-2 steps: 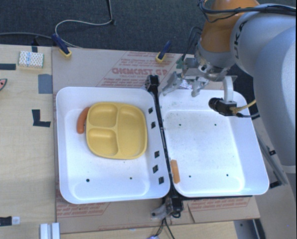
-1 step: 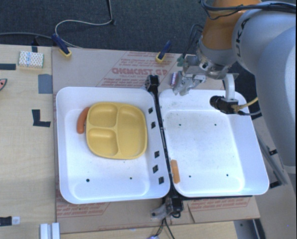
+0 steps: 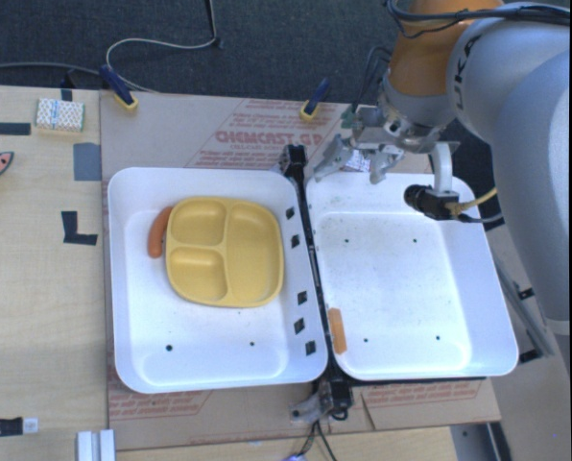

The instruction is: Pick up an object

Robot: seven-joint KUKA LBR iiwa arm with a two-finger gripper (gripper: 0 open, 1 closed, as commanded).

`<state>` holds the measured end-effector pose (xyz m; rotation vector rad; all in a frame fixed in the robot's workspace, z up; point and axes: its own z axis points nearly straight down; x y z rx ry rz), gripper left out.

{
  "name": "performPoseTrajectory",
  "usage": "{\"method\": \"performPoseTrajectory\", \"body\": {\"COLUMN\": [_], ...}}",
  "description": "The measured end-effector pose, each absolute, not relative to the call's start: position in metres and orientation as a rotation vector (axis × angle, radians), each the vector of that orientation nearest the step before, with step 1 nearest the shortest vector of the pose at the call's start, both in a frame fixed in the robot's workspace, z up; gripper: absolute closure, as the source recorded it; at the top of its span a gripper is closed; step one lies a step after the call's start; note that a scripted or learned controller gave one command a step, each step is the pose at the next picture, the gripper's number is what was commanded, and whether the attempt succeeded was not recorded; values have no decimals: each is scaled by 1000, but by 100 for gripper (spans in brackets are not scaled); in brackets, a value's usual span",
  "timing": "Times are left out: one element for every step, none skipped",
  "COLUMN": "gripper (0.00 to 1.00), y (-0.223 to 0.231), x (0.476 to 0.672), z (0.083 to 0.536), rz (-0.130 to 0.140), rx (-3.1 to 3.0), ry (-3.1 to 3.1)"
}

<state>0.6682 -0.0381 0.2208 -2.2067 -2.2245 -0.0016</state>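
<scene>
Leftward, the left bin (image 3: 137,353) holds a yellow divided plate (image 3: 224,251) beside an orange sausage (image 3: 156,233). Another orange piece (image 3: 337,329) lies in the right bin (image 3: 478,344). The end effector (image 3: 358,161), upper middle, spreads wide, holding nothing.

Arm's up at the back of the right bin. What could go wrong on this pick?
The carrot lies tight against the right bin's inner wall, so the gripper may hit that wall or miss. The sausage sits pressed against the yellow plate in the left bin; reaching for it could shove the plate instead.
</scene>
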Motion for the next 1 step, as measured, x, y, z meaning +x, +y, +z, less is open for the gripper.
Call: {"method": "performPoseTrajectory", "body": {"gripper": [100], "y": [-37], "x": [668], "z": [230], "rz": [-4], "rx": [-2204], "ry": [-2224]}}
